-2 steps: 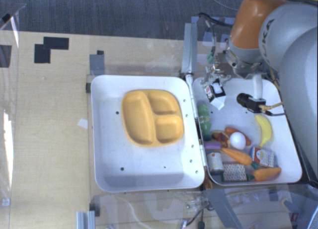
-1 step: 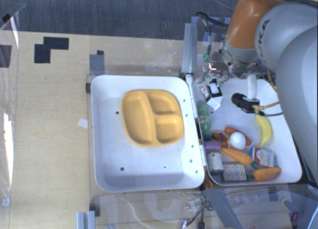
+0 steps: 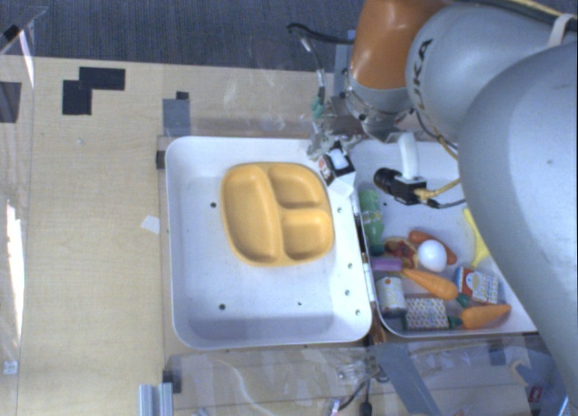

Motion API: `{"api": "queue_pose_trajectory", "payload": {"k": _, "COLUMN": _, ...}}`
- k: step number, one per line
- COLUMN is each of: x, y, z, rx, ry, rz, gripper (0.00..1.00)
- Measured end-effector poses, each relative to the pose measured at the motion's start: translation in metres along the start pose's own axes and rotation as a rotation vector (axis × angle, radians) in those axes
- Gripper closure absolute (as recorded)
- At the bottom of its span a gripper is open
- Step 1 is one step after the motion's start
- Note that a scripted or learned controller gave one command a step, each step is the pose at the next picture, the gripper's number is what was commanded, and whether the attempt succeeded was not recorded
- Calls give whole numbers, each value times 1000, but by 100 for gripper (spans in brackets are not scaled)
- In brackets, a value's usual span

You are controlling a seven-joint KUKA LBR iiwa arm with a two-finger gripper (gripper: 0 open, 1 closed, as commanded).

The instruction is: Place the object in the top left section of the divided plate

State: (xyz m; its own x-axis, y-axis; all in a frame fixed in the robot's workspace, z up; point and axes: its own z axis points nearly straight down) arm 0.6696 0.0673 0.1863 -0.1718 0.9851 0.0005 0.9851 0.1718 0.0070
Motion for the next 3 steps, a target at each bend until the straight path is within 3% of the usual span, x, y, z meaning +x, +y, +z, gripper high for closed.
{"api": "queue_pose_trajectory", "payload": {"k": 1, "x": 37, "y": -20, "z": 1, "rx": 3, "ry": 0, "rz": 228, "gripper": 100}}
{"api": "queue_pose_trajectory", "payload": {"k": 2, "x": -20, "y": -3, "z": 0, "rx": 1, "ry": -1, "rz": 193, "gripper": 100}}
{"api": "queue_pose_trajectory", "payload": {"k": 3, "x": -20, "y": -3, "z": 0, "rx": 0, "ry": -1, "rz": 192, "gripper": 0}}
